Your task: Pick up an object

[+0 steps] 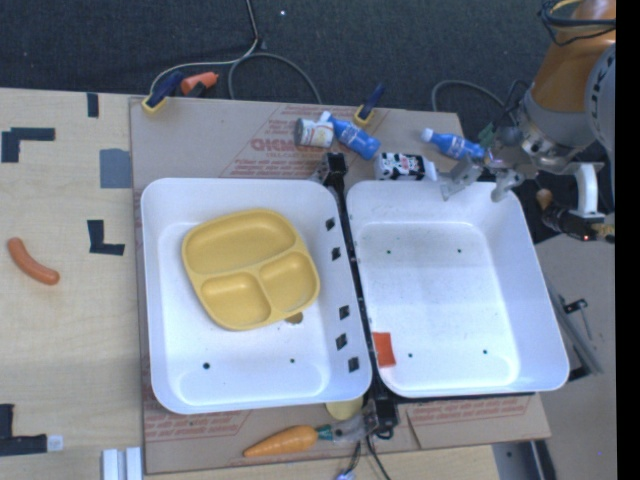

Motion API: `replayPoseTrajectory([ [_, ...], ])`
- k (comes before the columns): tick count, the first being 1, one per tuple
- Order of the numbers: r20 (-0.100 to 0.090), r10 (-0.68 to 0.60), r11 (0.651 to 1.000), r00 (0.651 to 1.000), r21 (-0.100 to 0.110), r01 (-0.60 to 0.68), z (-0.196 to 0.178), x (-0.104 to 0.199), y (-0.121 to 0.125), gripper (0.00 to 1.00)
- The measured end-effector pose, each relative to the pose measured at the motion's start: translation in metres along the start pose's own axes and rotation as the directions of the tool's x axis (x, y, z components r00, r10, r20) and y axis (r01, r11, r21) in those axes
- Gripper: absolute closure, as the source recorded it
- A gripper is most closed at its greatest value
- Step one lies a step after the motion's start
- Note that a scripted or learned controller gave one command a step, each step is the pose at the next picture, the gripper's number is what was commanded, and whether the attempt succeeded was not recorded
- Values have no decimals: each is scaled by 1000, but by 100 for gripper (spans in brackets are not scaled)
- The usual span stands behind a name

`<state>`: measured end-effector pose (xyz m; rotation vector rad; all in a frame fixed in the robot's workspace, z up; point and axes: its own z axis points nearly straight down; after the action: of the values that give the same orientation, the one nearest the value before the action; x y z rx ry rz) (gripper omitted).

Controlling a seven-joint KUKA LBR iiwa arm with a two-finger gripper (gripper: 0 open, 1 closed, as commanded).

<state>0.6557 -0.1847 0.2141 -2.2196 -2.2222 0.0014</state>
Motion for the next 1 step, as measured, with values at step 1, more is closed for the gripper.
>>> replayPoseTrajectory([
  [1, -5, 2, 1000, 1000, 14, -1, 107, 43, -81, 0],
])
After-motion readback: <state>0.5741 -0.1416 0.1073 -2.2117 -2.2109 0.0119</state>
